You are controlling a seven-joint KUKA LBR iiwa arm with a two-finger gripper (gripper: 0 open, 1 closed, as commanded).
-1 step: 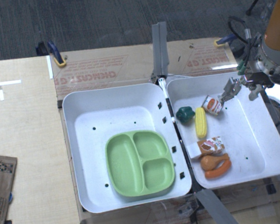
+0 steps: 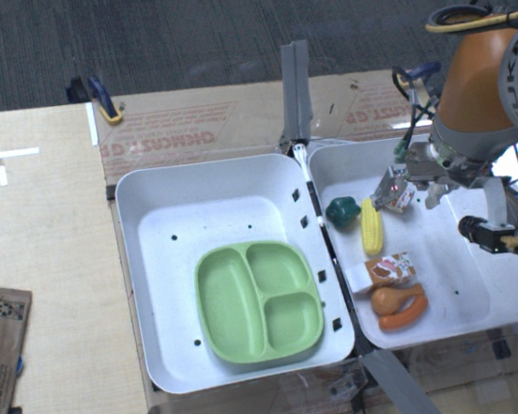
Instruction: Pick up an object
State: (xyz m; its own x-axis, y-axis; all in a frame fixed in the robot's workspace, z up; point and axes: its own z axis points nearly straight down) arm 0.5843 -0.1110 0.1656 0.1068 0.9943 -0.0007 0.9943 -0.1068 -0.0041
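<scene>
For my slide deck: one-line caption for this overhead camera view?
Grey-and-orange arm's gripper above right white bin holding yellow corn cob; green divided plate in left bin.

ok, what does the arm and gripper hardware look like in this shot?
The arm is grey with a wide orange band above the wrist and a yellow-rimmed ring on top. Thin cables, blue and green among them, run along its left side. The gripper is a cluster of silvery metal parts with small red and green spots.
</scene>
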